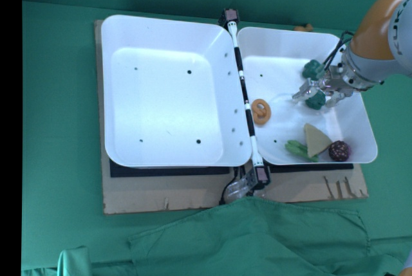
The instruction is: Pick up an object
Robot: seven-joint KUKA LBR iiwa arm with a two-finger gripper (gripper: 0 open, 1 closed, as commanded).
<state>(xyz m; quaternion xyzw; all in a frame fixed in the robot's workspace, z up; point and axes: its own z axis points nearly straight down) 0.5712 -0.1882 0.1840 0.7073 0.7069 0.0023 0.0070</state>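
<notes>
Green lump: a dark green lump (315, 100) sits in the right bin, in the right middle of the frame, right at the tips of the pincer.
Pincer: the pincer (313, 93) reaches in from the right edge; its metal fingers (302, 93) spread a little apart around the lump, one on each side. Whether they press on it or only touch it cannot be told.
Second green lump: another dark green lump (313, 68) lies just above the first, close beside the pincer.
Arm: the grey arm (380, 43) with its orange band comes down from the upper right corner.
Right bin: the white right bin (277, 43) also carries an orange ring (261, 111) by its left wall, a tan wedge (317, 139) low in the bin, a green stalk (298, 149) just left of the wedge, and a dark red ball (339, 150) just right of it.
Left bin: the white left bin (167, 94) fills the middle left of the frame.
Table: both bins rest on a brown board (129, 194) over the green table (58, 139).
Cloth: a green cloth (257, 236) is bunched along the lower edge.
</notes>
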